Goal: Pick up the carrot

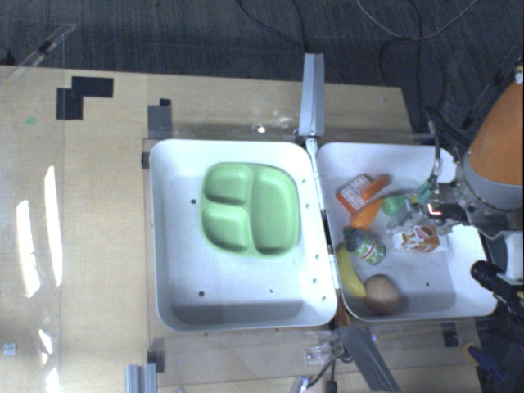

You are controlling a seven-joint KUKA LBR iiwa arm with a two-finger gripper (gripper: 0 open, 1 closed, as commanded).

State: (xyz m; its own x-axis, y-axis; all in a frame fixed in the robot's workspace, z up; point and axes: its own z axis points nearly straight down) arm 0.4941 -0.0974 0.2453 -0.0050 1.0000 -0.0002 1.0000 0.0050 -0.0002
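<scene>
Orange, the carrot [366,214] lies tilted in the right bin [467,297], just left of the hand [429,209], touching an orange-and-white carton [362,190]. A banana [351,273] and brown potato [381,293] lie below-left. Whether the hand is spread or pressed together, I cannot tell.

The pale wooden bench [82,219] carries two shallow white plastic bins side by side. The right bin [467,289] lies directly beneath the two-finger gripper [431,205], and the left bin [176,244] sits well away from it, on the far side of a grey metal divider bar [313,97]. Black tape marks [82,92] lie on the bench top far beyond the left bin.
</scene>
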